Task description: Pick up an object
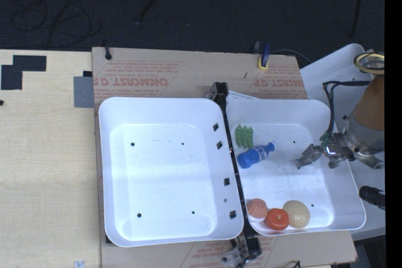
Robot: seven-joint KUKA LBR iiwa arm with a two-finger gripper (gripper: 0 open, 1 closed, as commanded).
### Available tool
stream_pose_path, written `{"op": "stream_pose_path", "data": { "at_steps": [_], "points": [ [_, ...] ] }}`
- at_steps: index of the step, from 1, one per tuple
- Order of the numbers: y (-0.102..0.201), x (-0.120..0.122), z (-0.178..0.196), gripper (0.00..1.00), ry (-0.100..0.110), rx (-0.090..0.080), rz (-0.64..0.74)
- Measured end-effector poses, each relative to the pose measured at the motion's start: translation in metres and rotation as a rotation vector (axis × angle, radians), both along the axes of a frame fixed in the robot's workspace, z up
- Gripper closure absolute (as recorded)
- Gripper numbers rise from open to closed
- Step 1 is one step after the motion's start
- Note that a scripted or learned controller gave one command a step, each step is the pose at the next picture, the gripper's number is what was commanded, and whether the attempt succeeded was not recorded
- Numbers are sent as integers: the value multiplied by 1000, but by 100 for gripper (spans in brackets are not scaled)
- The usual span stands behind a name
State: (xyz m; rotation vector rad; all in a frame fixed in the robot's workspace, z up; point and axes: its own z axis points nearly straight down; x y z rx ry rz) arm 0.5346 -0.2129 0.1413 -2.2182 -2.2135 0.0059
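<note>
My gripper hangs over the right side of the right bin, reaching in from the right, with nothing seen in it. A blue bottle lies on its side to the gripper's left, near the divider. Just above the bottle is a green ridged piece. Along the bin's front edge sit a pink round object, a red tomato-like ball and a beige ball, all well below the gripper.
The left bin stands beside the right one, with a black divider strip between them. Both rest on a cardboard sheet. The grey arm with its orange band stands at the right edge.
</note>
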Motion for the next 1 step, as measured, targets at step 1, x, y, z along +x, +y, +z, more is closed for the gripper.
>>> {"op": "stream_pose_path", "data": {
  "at_steps": [1],
  "points": [
    [-1,63,135,0,-22,-8,6]
  ]
}}
